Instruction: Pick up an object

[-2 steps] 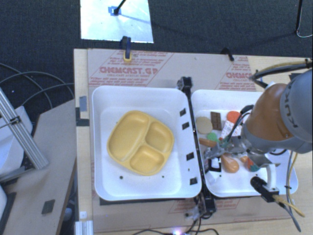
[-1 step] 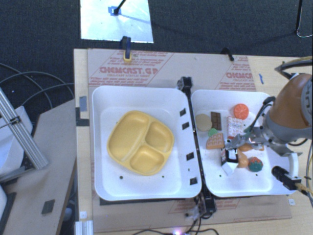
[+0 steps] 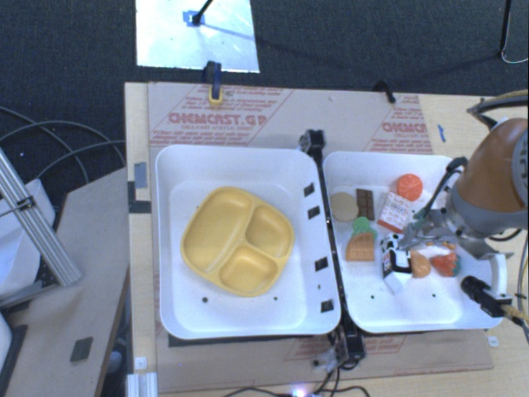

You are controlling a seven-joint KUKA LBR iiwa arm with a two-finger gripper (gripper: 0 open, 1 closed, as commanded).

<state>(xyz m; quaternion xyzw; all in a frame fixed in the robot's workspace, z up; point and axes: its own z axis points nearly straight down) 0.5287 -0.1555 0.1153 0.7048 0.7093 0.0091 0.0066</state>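
My gripper [image 3: 395, 253] hangs low in the right white bin [image 3: 430, 317], and I cannot tell how it is set, so the main risk, as I judge it, is closing on nothing or knocking the crowded toys together, since they lie nearly touching. The small black-and-white block [image 3: 397, 262] sits right at my tool's tip, with the orange wedge-shaped piece [image 3: 360, 247] just to its left and the pale orange rounded lump [image 3: 421, 265] just beside it on the other side. The yellow three-compartment plastic tray [image 3: 237, 241] lies well apart in the left white bin [image 3: 190, 172].
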